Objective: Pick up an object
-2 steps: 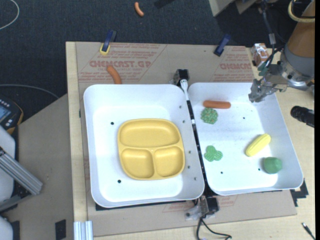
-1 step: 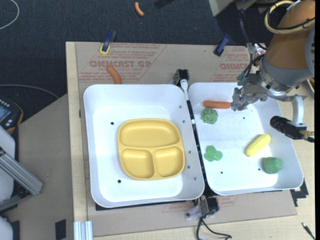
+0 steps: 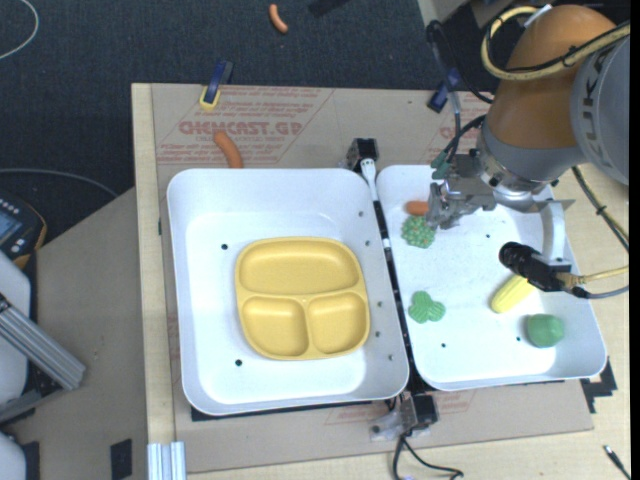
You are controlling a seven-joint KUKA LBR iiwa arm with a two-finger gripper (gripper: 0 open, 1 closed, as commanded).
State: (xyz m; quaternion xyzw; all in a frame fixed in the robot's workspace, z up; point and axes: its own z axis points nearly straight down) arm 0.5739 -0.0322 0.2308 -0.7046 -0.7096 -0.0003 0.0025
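The gripper (image 3: 440,211) hangs low over the far left part of the right bin (image 3: 470,363), under the grey arm (image 3: 545,88) with its orange band. Whether it is open or closed cannot be told from this angle, and nothing can be seen caught in it. Just beside its tip, on the near left side, lies a green broccoli floret (image 3: 418,232), knobbly and rounded, a mottled mid-green; whether the tip touches it cannot be told. Just left of the tip, on the far side of the floret, lies a small orange piece (image 3: 416,207), carrot-like and short.

Nearer in the same bin, a second green leafy piece (image 3: 427,308) lies close to the left wall. To the right lies a yellow corn-like piece (image 3: 510,293), slanted, and near it at the bin's near right a smooth rounded green object (image 3: 545,330).

The left bin (image 3: 200,268) holds a yellow tray (image 3: 301,297) with three compartments. Beyond the bins, an orange sausage-shaped piece (image 3: 229,149) rests on the cardboard-coloured bench (image 3: 290,118).
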